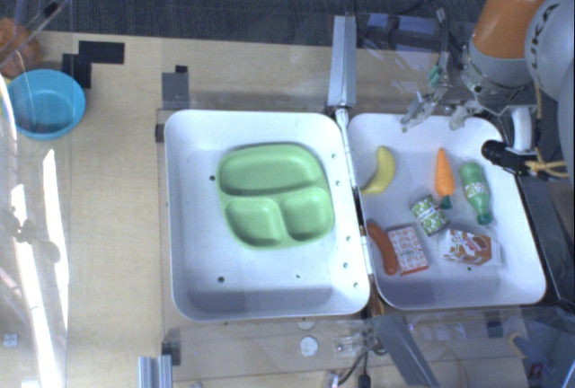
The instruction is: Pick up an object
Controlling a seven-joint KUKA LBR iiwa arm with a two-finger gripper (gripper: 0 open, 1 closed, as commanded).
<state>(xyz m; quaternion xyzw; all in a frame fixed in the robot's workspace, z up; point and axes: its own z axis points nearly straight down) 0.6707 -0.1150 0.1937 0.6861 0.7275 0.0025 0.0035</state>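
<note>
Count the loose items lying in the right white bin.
6, none visibly hidden: yellow banana at left, orange carrot and green bottle at right, small green packet centre, brown sausage and red-white packet along the near side.

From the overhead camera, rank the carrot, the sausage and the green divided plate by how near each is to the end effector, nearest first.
1. Carrot: upper middle of the right bin, just below the end effector.
2. Sausage: lower left of the right bin, near the divider.
3. Green divided plate: centre of the left bin, farthest away.
</note>
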